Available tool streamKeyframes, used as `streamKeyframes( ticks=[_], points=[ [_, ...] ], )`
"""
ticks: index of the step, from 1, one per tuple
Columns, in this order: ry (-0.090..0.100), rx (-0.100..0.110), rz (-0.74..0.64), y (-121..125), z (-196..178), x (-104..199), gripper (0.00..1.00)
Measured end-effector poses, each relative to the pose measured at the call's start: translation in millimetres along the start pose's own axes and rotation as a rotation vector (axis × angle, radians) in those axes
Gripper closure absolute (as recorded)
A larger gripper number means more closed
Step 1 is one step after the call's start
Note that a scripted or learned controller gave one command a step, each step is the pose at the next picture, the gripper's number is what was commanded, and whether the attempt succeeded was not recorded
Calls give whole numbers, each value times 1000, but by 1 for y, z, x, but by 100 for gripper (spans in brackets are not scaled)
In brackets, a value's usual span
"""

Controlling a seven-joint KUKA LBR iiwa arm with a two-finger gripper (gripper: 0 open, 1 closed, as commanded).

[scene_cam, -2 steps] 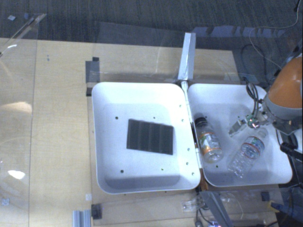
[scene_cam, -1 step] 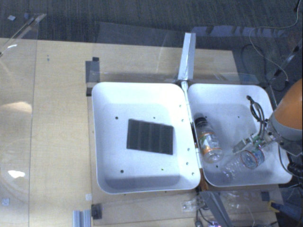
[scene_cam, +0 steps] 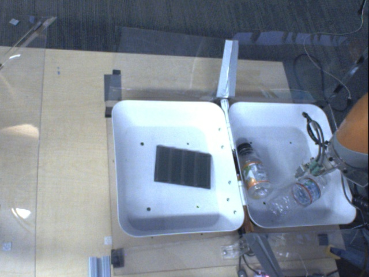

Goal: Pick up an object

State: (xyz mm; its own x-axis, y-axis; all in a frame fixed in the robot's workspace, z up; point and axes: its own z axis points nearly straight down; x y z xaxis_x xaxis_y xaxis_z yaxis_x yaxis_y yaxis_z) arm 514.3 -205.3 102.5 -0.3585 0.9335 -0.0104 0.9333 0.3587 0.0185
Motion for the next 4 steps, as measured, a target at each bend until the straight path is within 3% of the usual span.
streamKeyframes(
  ticks=[1,2,3,4],
  points=[
    [0,0,0,0,0,0,0],
    [1,3,-102,-20,12,7,0],
    [2,4,-231,-20,12,7,0],
    [3,4,-99,67,13,48,0]
  ],
)
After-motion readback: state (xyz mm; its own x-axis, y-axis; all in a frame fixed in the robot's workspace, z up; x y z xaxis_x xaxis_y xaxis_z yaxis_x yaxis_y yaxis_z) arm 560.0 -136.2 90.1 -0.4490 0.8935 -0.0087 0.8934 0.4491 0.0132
